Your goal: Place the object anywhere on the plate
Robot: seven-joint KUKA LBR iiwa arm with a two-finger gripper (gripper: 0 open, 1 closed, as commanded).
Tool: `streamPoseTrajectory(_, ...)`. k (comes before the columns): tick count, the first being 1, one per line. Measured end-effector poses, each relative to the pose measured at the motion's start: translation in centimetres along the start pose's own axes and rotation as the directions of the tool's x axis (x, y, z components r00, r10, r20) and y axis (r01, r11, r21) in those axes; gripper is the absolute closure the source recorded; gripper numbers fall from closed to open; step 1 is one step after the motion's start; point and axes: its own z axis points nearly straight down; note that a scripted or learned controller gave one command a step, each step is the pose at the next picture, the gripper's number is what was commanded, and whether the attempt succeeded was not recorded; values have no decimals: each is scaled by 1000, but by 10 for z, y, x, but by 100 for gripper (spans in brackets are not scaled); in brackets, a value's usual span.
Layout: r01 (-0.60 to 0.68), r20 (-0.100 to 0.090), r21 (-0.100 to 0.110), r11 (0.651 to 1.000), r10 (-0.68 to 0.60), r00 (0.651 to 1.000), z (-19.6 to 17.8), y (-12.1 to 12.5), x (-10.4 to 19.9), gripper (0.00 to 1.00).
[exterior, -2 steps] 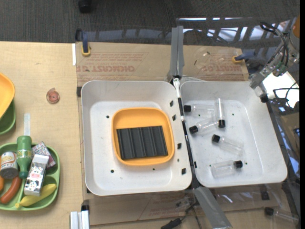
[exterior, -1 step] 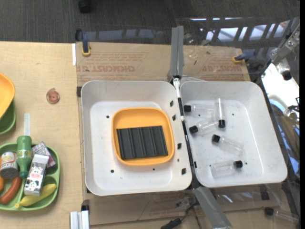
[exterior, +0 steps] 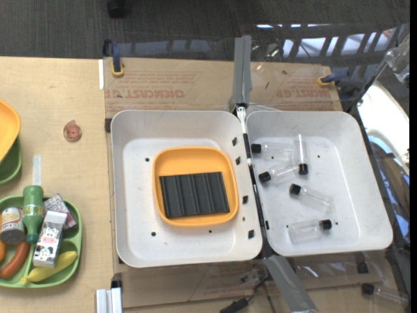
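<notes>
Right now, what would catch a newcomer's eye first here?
The orange-yellow square plate with a dark ribbed grey slab on it, in the left white bin. Next, several clear plastic vials with black caps scattered in the right white bin.

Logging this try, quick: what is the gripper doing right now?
Gripper: cannot be told. The vials lie loose in the right bin.

Cropped and indistinct items, camera view

At the worktop's left edge, the orange dish (exterior: 6,130) and green bowl (exterior: 8,165) are cut off by the frame. On the green tray (exterior: 68,256), package labels are too small to read. The clear vials (exterior: 306,197) blend into the right bin (exterior: 365,175); their contents cannot be determined.
</notes>
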Motion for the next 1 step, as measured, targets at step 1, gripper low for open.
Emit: streamPoseTrajectory(1,0,0,0,1000,0,1000,0,0,0,0)
